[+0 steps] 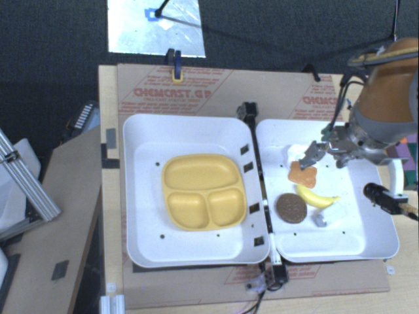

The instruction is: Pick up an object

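Across the bench, two white bins sit side by side. Filling the left bin (141, 175) is a yellow divided tray (201, 190). Over the right bin (373, 237) the gripper (324, 152) hovers, fingers apart and holding nothing, just above an orange piece (302, 174). Below lie a banana (316, 197) and a brown disc (291, 209).

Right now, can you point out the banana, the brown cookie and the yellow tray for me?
banana (317, 197): camera view, middle of its curved body.
brown cookie (291, 209): camera view, centre of its round top.
yellow tray (200, 169): camera view, floor of its large upper compartment.
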`<state>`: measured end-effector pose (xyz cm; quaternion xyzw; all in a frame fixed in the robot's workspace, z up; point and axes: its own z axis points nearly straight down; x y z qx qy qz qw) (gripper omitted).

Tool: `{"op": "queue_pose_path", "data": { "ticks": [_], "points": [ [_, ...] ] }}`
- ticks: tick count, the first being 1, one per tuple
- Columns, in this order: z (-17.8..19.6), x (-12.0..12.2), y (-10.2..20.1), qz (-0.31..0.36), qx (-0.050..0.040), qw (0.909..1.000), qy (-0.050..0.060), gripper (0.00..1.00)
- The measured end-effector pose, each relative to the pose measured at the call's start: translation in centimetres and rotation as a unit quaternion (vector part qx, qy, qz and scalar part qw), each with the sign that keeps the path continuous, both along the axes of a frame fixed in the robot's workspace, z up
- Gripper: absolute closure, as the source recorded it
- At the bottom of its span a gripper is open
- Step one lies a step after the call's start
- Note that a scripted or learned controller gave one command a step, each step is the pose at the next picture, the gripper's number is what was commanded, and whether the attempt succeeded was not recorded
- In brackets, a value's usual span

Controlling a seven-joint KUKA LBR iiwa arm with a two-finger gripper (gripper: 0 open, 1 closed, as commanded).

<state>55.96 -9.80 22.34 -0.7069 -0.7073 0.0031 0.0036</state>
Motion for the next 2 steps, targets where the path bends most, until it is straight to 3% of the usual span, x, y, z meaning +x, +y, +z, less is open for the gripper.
{"op": "queue_pose_path", "data": {
  "ticks": [1,2],
  "points": [
    [0.5,0.2,0.0,0.001,-0.0005,1.0000,-0.005,0.00],
    [-5.8,0.1,0.0,0.000,0.0000,1.0000,-0.003,0.00]
  ]
}}
